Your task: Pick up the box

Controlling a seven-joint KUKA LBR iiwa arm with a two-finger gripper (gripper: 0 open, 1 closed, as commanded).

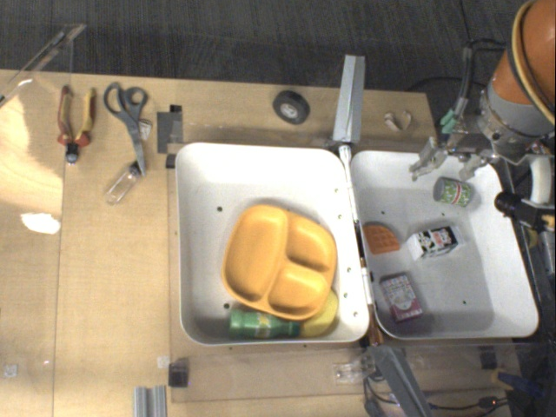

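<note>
In the right bin (512, 315), a small white box with dark print (433, 241) lies near the middle. A flat purple-grey box (400, 294) rests closer to the front left corner. My gripper (445, 164) hovers over the bin's back edge, well behind both boxes. Its fingers are spread open with nothing between them. A small green-and-white can (454, 191) lies just in front of the fingertips. An orange flat piece (380, 237) sits against the bin's left wall, beside the white box.
The left bin (204, 189) holds a yellow divided plate (281, 261) lying over a green bottle (259, 323) and a yellow object (324, 317). Scissors (130, 120), pliers (74, 122) and a tape roll (291, 106) lie on the bench behind.
</note>
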